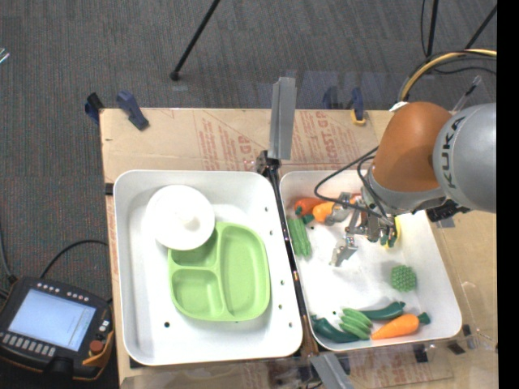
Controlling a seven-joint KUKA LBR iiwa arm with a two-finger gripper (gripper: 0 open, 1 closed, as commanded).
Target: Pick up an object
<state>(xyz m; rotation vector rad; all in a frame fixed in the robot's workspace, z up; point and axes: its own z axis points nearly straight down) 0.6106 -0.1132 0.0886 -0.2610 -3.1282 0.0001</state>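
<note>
Your hand hung over the right bin, holding nothing; finger spread unclear. Nearest target, the green ribbed ball, lay just beside it on bare floor. You'd best centre above it, descend straight, clear of the carrot.

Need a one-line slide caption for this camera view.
End effector hovers in right bin above scattered toy vegetables; left bin holds green tray and white bowl.
</note>
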